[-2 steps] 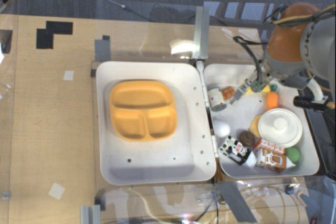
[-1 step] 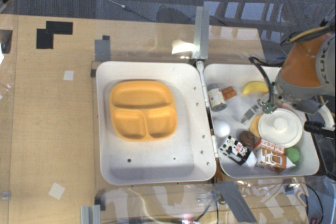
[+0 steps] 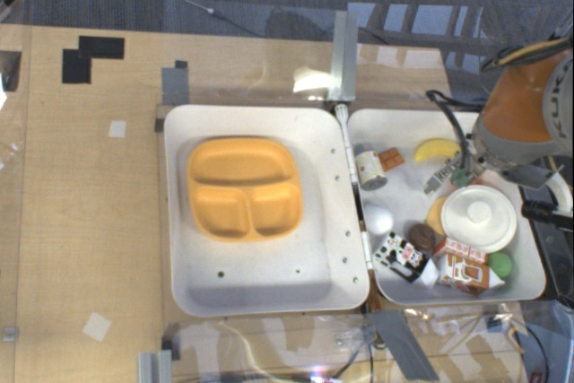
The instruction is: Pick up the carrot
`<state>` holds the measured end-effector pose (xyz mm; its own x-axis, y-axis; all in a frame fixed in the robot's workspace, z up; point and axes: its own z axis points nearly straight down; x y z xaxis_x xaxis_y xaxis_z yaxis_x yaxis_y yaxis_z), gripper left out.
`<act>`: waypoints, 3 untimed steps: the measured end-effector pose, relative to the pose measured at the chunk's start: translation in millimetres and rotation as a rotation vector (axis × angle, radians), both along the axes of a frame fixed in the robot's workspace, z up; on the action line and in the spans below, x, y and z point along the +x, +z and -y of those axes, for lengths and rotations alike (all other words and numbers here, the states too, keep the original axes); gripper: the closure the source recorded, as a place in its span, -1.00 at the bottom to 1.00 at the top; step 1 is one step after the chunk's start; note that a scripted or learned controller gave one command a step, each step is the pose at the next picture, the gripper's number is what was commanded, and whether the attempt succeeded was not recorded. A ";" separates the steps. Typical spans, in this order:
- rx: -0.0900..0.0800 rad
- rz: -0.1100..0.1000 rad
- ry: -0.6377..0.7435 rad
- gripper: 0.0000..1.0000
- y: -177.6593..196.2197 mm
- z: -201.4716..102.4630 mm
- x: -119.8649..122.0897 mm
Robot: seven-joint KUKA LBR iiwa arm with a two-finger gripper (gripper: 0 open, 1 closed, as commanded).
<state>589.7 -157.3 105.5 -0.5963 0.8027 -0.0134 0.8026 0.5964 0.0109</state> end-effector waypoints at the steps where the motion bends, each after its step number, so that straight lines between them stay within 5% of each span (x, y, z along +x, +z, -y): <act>1: 0.000 -0.002 0.219 1.00 100.6 -66.1 -17.6; 2: 0.001 -0.008 0.217 -1.00 97.9 -64.7 -19.1; 3: 0.003 -0.020 0.275 -1.00 -3.6 -50.0 -0.4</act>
<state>589.3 -107.4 101.9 -0.7918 0.6108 0.0029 0.6108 0.7918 -0.0014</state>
